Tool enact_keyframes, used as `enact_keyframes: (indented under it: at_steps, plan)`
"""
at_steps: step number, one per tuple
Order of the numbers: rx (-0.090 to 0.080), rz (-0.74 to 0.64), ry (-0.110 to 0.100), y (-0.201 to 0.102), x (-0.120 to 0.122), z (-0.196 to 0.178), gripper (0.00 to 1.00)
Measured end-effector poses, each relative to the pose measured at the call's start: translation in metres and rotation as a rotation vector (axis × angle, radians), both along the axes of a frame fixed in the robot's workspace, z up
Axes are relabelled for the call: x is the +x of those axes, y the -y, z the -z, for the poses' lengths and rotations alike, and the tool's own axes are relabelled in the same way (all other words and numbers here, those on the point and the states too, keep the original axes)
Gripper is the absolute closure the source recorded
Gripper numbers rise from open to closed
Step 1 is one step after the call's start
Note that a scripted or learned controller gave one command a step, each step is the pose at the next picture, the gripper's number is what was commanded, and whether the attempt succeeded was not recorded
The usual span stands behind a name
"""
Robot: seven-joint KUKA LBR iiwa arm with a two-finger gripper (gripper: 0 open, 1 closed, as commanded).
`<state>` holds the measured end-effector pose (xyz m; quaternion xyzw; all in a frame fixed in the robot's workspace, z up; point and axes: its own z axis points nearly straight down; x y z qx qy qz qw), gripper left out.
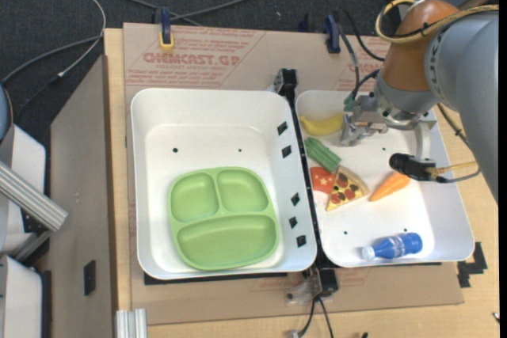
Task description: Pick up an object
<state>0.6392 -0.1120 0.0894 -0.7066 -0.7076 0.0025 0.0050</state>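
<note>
Camera view: left bin point(150, 170) holds a green divided plate point(224, 216). Right bin point(444, 225) holds a banana point(321, 123), green piece point(323, 152), pizza slice point(344, 189), carrot point(389, 186) and blue bottle point(392, 246). Gripper point(358, 125) hangs beside the banana; jaw state cannot be told.

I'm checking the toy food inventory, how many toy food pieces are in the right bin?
4: banana at the far left corner, green vegetable just nearer, pizza slice mid-bin, carrot to its right. The arm may hide others.

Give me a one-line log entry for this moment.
gripper: low in right bin, beside banana | grasp: none seen | left bin: green tray
</note>
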Motion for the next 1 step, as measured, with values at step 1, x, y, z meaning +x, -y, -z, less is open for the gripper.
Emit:
enact_keyframes:
  at_steps: [1]
  plan:
    - [-0.003,-0.001,0.01,-0.0017,0.0047,-0.0404,1.0]
